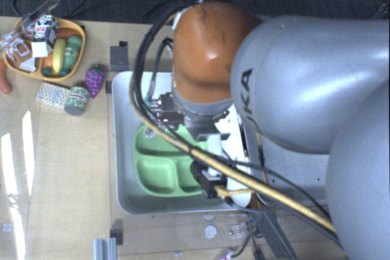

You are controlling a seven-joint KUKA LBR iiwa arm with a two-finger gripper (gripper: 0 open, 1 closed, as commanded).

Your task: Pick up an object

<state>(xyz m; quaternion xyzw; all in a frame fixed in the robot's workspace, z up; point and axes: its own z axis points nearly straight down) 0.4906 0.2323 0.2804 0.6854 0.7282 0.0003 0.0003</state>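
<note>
Your gripper (206, 142) hangs low over the white bin (124, 155) at mid-frame, tucked under the orange-banded wrist; you cannot tell whether it is open or closed. Just left of it, a green divided tray (157, 172) lies in that bin. At upper left (outside the bin) sit purple toy grapes (94, 79) and a yellow bowl (81, 45) of toys.

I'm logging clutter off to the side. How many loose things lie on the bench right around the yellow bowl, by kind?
Purple grape bunch: 1
Small can: 1
Patterned packet: 1
Red-orange thing at the left edge: 1
Total: 4
</note>
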